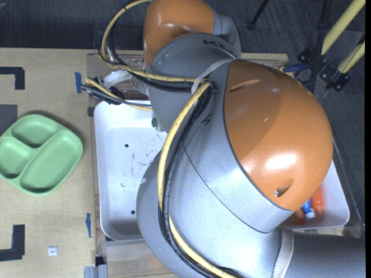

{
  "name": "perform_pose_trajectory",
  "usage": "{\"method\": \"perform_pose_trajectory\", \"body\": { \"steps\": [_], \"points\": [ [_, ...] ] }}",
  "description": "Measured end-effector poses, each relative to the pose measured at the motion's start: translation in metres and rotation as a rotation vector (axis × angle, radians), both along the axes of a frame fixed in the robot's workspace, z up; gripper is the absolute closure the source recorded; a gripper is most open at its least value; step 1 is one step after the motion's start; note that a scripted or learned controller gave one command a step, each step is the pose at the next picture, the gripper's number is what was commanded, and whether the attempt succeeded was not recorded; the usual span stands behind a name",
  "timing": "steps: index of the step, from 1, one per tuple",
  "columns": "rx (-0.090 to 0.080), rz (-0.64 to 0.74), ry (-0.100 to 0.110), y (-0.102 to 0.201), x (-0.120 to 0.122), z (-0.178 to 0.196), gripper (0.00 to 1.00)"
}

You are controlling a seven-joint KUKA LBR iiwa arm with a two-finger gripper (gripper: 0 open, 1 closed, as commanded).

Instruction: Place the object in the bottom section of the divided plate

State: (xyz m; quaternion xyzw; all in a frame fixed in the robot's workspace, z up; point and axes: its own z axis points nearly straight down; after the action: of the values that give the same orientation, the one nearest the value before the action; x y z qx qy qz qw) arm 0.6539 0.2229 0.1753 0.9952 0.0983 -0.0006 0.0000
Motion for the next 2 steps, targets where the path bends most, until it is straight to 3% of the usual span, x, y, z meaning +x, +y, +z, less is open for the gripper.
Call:
{"method": "perform_pose_trajectory", "body": {
  "steps": [1,2],
  "points": [
    [-0.001,0.006,0.006,-0.033,-0.118,0.022,1.00],
    [-0.001,0.001,0.001,-0.008,-0.044,0.000,1.00]
  ]
}}
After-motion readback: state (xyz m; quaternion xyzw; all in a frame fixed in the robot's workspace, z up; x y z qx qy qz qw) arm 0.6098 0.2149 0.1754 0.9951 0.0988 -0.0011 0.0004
